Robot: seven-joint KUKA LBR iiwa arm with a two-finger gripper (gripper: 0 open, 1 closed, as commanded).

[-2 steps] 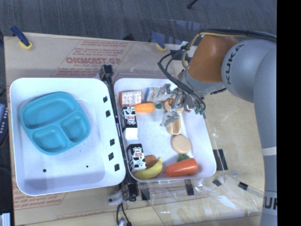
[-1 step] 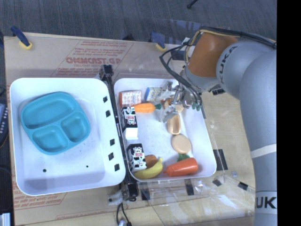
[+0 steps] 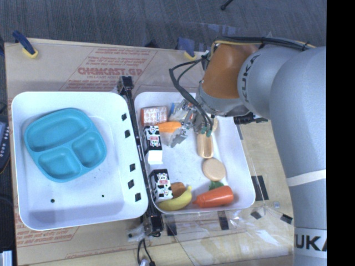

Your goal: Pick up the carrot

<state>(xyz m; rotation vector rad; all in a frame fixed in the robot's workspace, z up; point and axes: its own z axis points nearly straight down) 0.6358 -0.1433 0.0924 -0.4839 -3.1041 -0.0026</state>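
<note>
Bench (image 3: 100,65) carries cardboard sheet, two white bins side by side. Arm (image 3: 288,110) reaches in from right, over far part of right bin (image 3: 244,170). Left bin (image 3: 28,204) holds blue divided plate (image 3: 64,143). Gripper (image 3: 186,127) hangs low near far-left of right bin, beside orange block (image 3: 169,127); finger spread not readable, grasp cannot be told. Carrot (image 3: 214,197) lies at near edge of right bin, right of banana (image 3: 176,200), well apart from gripper. Likely light, rigid, smooth plastic, tapered; pinch across thick middle.
</note>
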